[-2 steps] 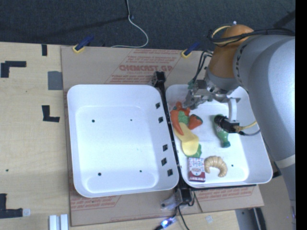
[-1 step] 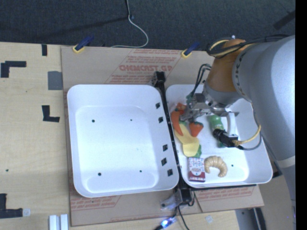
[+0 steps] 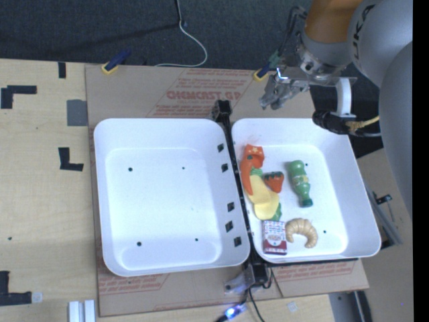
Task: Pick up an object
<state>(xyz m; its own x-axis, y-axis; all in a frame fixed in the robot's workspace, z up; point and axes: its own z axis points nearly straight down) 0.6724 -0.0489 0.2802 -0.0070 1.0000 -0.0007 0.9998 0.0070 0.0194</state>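
My gripper (image 3: 273, 99) hangs above the far edge of the right bin (image 3: 335, 139), past its back rim, with nothing between its fingers that I can make out. Inside the right bin lie an orange carrot-like toy (image 3: 251, 158), a yellow piece (image 3: 262, 200) with a small red and green item (image 3: 273, 179) on it, a green bottle (image 3: 299, 182), a tan croissant (image 3: 301, 231) and a small red and white box (image 3: 274, 237). All of these sit well in front of the gripper, toward the near side.
The left bin (image 3: 161, 193) adjoins the right one along a black clipped seam (image 3: 231, 180). Both rest on a cardboard sheet (image 3: 181, 96). A cable (image 3: 191, 35) runs across the dark backdrop, and a yellow and blue clip (image 3: 115, 62) lies at the board's far left corner.
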